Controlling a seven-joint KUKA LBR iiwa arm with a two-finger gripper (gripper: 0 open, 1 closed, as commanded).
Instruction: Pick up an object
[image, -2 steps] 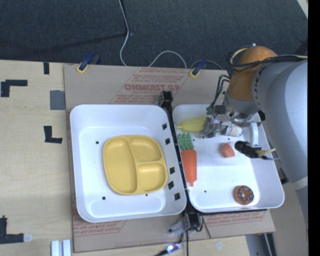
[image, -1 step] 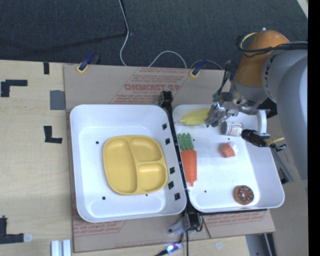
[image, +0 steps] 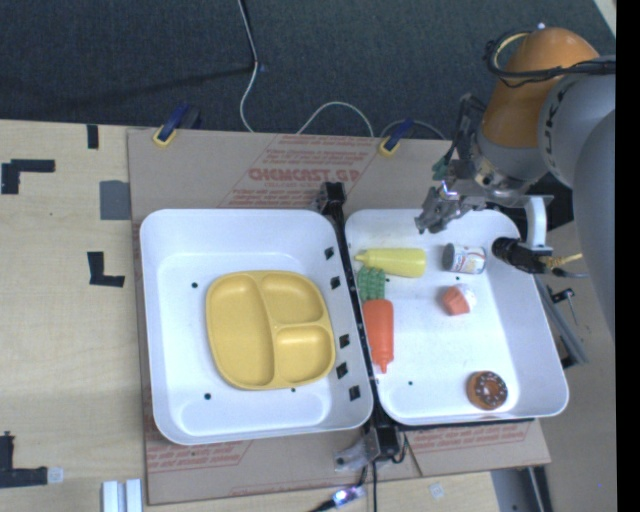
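Jaws (image: 437, 221): state unclear, nothing visibly held | above right bin (image: 520, 395) far edge | corn (image: 392, 262) nearby

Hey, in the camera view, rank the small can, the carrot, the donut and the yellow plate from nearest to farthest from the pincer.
From the pincer, at the right bin's far edge:
1. Small can, just beside it, right bin's far end.
2. Carrot, along the right bin's left wall.
3. Donut, right bin's near corner.
4. Yellow divided plate, in the left bin.
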